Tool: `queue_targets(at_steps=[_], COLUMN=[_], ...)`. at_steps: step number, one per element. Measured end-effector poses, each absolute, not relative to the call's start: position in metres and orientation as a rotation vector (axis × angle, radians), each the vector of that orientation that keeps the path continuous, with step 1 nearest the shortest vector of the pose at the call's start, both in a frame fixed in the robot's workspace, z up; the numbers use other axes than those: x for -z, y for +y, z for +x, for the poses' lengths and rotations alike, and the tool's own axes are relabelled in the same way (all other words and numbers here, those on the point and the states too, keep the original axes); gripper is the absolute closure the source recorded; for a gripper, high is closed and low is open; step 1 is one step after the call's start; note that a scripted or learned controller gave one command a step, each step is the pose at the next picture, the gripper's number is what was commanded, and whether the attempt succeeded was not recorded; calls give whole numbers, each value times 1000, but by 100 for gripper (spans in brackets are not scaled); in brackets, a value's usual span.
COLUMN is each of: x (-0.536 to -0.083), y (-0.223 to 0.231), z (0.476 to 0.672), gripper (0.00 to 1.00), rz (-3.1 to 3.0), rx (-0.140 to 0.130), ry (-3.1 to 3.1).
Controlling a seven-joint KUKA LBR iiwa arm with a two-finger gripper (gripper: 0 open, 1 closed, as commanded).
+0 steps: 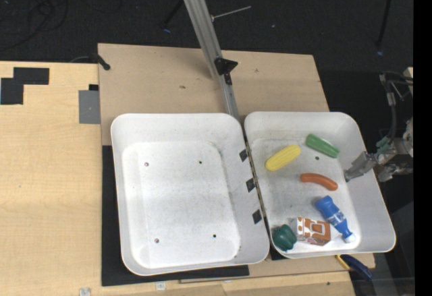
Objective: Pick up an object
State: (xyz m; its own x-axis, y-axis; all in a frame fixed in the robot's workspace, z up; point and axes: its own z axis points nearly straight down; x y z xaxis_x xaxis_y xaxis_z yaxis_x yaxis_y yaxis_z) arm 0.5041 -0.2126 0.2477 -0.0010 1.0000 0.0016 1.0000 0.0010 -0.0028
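**Pincer at the bin's edge, nothing picked up yet**

Early in the job. Hangs at the right rim of the right bin (378, 234), that pincer (361, 168), with nothing seen between its tips. Too small and blurry to tell how wide it is open. Looks like the reach-in step, just before a grab.

Next move, as a guess: go in over the bin, line up above one toy, drop straight down, then close on it. Needs room on both sides of the toy for the tips.

Closest to the pincer: the orange sausage (318, 181), lying flat, long and thin, near the middle of the bin. Just above it, the green pepper (322, 145) toward the far corner, and the yellow corn (282, 158) to its left. Lower down, the blue bottle (334, 217), on its side. Beside that, a small red and white box (313, 230) touching a dark green lump (284, 237) in the near corner.

Bare white inside the left bin (125, 153) on the tabletop (47, 173).
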Motion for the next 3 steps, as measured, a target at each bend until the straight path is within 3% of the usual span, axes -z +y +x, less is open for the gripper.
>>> queue_targets(at_steps=[1,3], x=[-248,-126], y=[-213,-213], z=[504,503], gripper=[0,0], rz=[-2221,-2217], rx=[-1,-5], ry=[-2219,-2215])
